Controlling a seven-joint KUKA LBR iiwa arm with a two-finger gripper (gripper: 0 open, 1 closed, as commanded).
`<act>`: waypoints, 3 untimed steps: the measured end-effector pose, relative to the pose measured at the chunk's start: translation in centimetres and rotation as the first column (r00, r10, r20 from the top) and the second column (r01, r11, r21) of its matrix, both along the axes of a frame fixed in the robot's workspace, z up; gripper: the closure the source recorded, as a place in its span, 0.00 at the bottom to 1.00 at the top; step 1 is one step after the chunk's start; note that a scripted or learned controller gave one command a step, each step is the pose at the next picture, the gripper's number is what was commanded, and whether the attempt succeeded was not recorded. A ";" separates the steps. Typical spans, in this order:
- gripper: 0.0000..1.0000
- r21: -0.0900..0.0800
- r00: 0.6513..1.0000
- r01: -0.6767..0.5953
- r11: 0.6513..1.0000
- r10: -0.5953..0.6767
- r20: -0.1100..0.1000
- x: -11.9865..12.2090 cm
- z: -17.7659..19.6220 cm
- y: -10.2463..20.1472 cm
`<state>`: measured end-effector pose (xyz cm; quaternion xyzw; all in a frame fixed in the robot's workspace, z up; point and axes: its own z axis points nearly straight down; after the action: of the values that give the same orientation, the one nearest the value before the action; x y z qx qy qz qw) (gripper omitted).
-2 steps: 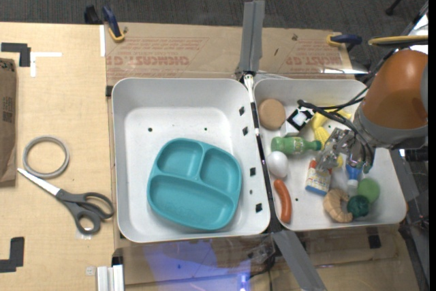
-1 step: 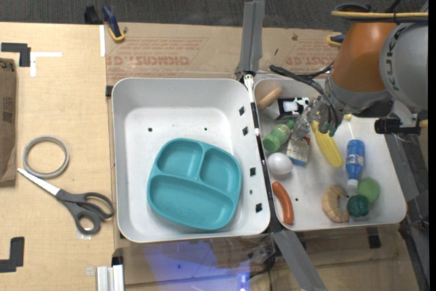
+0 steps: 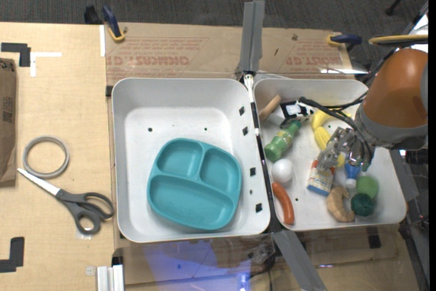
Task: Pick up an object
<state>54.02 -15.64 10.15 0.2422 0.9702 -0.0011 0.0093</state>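
Note:
My gripper (image 3: 340, 152) hangs low over the right bin (image 3: 388, 218), below the arm's orange band (image 3: 400, 88). It is just above a small blue and white carton (image 3: 319, 178) and beside a yellow corn cob (image 3: 319, 132). Around it lie a green bottle (image 3: 281, 140), a white ball (image 3: 282, 170), a red sausage (image 3: 284, 202), a tan bread piece (image 3: 340, 204) and a green toy (image 3: 365, 194). Nothing is visibly lifted out of the bin.
The left bin (image 3: 136, 105) holds a teal divided plate (image 3: 196, 183). A wooden stick (image 3: 270, 106) and a black and white item (image 3: 293, 110) lie at the right bin's far end. Scissors (image 3: 71, 201) and a tape roll (image 3: 45, 155) lie on the bench at left.

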 end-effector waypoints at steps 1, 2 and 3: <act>0.00 0.000 0.999 -0.047 0.999 0.047 0.006 9.2 0.1 -0.3; 1.00 -0.003 0.999 -0.051 0.999 0.051 0.012 9.3 1.2 -0.3; 1.00 0.006 0.994 0.106 0.994 -0.106 -0.013 8.9 15.8 5.4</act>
<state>62.88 -10.29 25.97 0.2932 0.9561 0.0002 0.0023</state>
